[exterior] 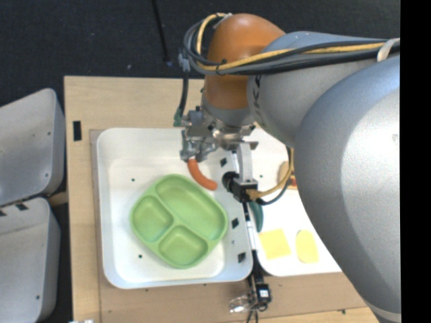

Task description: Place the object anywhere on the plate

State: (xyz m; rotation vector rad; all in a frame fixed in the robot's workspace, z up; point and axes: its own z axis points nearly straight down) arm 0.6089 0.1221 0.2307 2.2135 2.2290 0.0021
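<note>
Hand (195, 155) over green plate (178, 221) — seemingly gripping orange sausage (201, 174).

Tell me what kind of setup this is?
Likely a robot manipulation test bench: the arm reaches over a white bin on a wooden bench, with a green divided plate and an orange object as props.

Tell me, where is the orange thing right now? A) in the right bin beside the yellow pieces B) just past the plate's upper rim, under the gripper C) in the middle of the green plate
B: the orange thing lies beyond the plate's upper rim, below the gripper.
</note>
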